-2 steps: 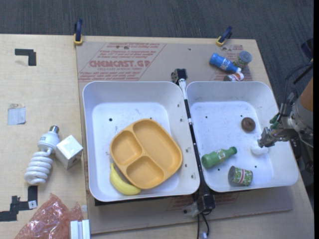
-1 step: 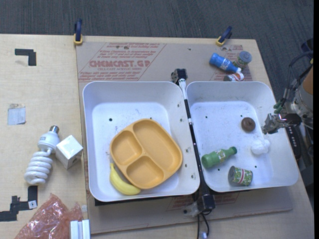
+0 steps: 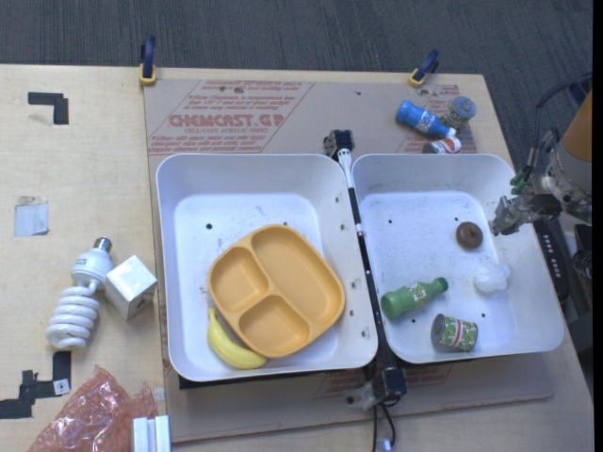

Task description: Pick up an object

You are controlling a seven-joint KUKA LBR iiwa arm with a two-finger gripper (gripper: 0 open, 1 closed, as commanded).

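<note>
A red mesh bag (image 3: 94, 411) is seen nearest the camera, at the lower left of the surface (image 3: 85, 205), with a white strip (image 3: 151, 433) just beside it. Above these, a spiral light bulb (image 3: 77, 301) and a small white cube (image 3: 130, 285) lie touching, left of the bins.

2 white bins are set side by side. In the left bin (image 3: 188, 196) a yellow 3-compartment tray (image 3: 275, 290) is laid flat; a banana (image 3: 231, 347) is tucked partly under its lower left edge.

In the right bin (image 3: 415, 182) 4 things are noted: a green bottle (image 3: 413, 297), a green patterned can (image 3: 454, 332), a brown round disc (image 3: 469, 234) and a white crumpled lump (image 3: 490, 276).

The claw (image 3: 509, 217) is seen at the right bin's right wall, low over the rim. Whether it is spread or pressed together cannot be told; nothing is seen held in it. The disc lies just left of the claw, the white lump below it, near. The bottle lies well apart, to the lower left; the can likewise, lower still.

The bottle is lying on its side, long axis running lower left to upper right, cap toward the claw's side. The can is lying on its side too, its open end facing left.

Behind the right bin, a blue bottle (image 3: 422, 118) and a small jar (image 3: 460, 111) are resting on the board.
</note>
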